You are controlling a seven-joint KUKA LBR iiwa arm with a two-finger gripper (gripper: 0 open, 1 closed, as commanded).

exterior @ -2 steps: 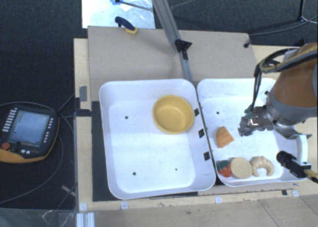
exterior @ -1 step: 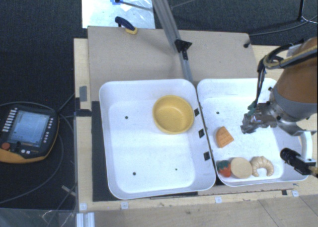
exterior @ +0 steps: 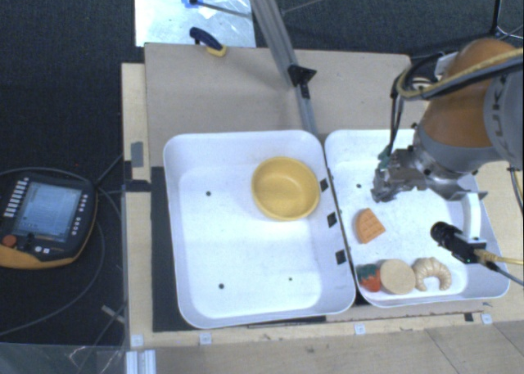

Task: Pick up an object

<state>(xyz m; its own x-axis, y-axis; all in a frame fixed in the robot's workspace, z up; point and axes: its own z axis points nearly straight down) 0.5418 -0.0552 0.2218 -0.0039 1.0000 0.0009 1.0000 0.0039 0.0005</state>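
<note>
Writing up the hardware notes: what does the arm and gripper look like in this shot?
The arm is grey with a broad orange band above the wrist. Dark cables run along its upper side, one looping down toward the wrist. The gripper is a dark grey metal assembly. Beside it, a white bracket carries a small black cylindrical unit, with a yellowish cable leading off to the right.

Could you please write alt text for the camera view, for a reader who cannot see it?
The claw hovers over the right bin, above an orange wedge, a round biscuit and a croissant. The left bin holds a yellow bowl.
</note>
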